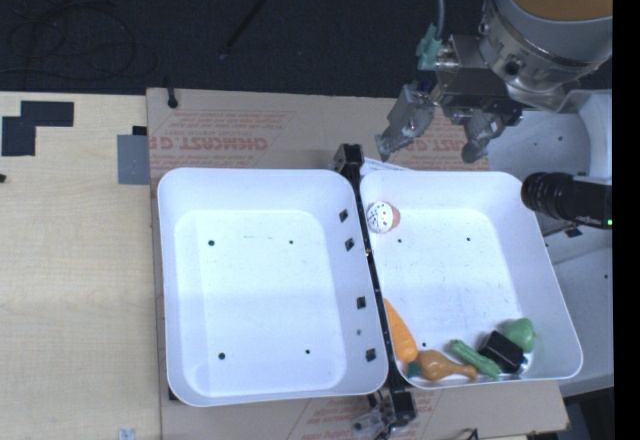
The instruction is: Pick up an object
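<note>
My gripper (432,143) hung open and empty above the far rim of the right bin (560,298), high enough to clear its walls, while the ball (382,217) lay just below near the divider.

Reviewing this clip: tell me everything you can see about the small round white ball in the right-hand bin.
The ball is small and round, mostly white with dark speckles or markings on its left face and an orange-pink patch on its right side. It looks smooth and hard, though the material cannot be confirmed. It rests on the floor of the right bin, in the far left corner beside the divider between the two bins. Nothing else touches it; the other items lie at the bin's near edge. The gripper hangs above the bin's far rim, open, apart from it.
</note>
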Motion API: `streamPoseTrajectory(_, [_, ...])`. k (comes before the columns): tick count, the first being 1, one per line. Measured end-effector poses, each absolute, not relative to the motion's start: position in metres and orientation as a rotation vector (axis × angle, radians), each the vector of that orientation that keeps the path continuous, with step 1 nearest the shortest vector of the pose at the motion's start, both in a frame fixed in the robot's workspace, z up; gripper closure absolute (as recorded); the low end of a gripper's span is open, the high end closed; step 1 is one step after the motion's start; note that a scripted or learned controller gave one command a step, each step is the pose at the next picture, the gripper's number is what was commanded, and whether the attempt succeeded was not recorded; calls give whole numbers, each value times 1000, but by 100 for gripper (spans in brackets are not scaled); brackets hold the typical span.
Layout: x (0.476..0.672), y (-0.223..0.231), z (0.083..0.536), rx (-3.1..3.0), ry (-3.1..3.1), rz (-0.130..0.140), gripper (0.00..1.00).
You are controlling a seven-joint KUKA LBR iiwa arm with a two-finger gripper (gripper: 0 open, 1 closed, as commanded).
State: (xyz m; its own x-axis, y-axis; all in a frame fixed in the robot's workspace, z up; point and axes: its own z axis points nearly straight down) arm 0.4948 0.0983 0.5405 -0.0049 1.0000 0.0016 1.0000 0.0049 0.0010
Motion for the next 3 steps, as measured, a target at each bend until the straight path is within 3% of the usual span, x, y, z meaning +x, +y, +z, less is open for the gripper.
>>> streamPoseTrajectory(1, [475, 152, 537, -2211, -2227, 6, 0])
streamPoseTrajectory(2, [476, 150, 547, -2210, -2227, 12, 100])
streamPoseTrajectory(3, [475, 234, 536, -2209, -2228, 9, 100])
